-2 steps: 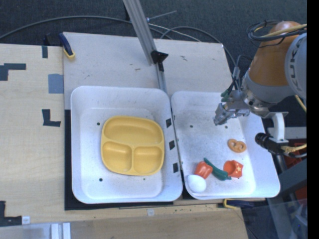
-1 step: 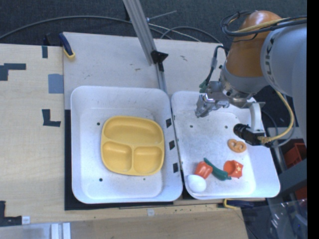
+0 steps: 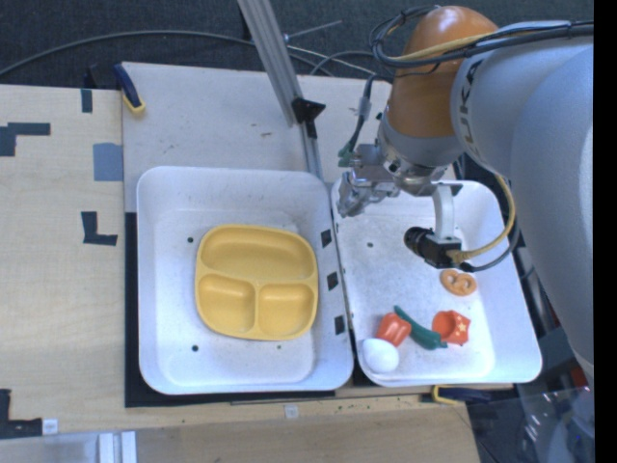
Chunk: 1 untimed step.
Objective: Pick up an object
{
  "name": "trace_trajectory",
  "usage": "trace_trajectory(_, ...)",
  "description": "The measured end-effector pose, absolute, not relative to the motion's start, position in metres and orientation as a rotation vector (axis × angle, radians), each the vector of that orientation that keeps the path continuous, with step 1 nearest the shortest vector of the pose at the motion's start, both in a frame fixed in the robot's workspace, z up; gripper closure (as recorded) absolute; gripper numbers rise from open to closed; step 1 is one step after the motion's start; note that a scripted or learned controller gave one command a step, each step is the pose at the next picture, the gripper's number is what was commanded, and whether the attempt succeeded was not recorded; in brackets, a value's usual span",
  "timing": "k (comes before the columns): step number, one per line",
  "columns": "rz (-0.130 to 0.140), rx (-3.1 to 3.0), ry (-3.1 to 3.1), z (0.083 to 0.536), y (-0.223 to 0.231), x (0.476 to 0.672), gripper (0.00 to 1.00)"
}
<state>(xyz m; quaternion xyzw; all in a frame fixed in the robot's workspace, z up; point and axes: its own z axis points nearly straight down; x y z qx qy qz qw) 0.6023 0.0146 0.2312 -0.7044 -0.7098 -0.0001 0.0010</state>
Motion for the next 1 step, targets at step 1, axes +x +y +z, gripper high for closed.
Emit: trace_trajectory(1,-0.001,-2.213,-2.228,0.2327,0.0616,0.6197,1.00)
